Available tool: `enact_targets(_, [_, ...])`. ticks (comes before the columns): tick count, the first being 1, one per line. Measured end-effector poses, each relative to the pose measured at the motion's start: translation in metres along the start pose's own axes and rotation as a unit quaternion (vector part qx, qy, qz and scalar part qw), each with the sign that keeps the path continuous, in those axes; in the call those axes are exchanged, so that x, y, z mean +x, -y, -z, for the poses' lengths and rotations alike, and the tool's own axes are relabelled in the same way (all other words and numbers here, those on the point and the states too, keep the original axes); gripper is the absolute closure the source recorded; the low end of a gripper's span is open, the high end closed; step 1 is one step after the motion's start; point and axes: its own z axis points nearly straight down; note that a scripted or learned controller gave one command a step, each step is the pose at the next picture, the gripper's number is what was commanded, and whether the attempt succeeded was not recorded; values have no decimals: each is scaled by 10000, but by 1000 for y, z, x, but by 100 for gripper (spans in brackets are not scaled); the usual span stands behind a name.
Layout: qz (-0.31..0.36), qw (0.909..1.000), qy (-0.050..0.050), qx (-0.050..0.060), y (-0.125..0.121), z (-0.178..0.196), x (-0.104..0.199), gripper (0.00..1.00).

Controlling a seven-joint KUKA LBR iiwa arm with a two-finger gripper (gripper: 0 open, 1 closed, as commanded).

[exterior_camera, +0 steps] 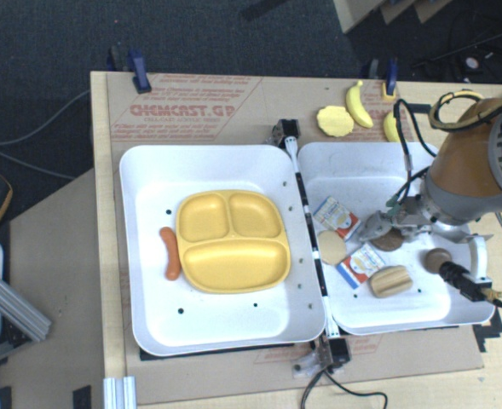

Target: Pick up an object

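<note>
Blue clamps [138, 69] and black cables [29, 135] lie beyond the bench [199, 109].

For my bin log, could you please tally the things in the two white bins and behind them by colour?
Yellow: 3 – divided plate, banana, round piece
Orange: 1 – sausage
Tan: 2 – bun, round cracker
Brown: 1 – small lump
White, red and blue: 2 – packets
Total: 9. More may lie hidden under the gripper.
</note>
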Motion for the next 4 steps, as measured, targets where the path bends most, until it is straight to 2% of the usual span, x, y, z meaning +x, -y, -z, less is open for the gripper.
enact_targets(1, [3,10000,36,-60,-62,2,-41,0])
enact_targets(2, [-9,10000,2,1,-7,0,-16,0])
enact_targets(3, [-8,10000,18,-43,-11,12,-17,100])
enact_targets(4, [38,10000,11,-73,-23,88,48,100])
